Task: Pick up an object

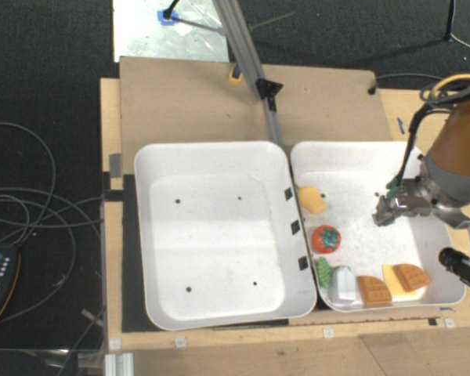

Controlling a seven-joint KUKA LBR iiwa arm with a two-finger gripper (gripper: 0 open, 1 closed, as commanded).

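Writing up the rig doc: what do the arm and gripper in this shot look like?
The arm enters from the right edge: a bulky rounded orange band above a grey wrist section. Yellow and black cables loop over its top, and one dark cable runs down toward the wrist. The gripper is a small dark grey metal unit, too blurred to make out finer detail. No markings are legible.
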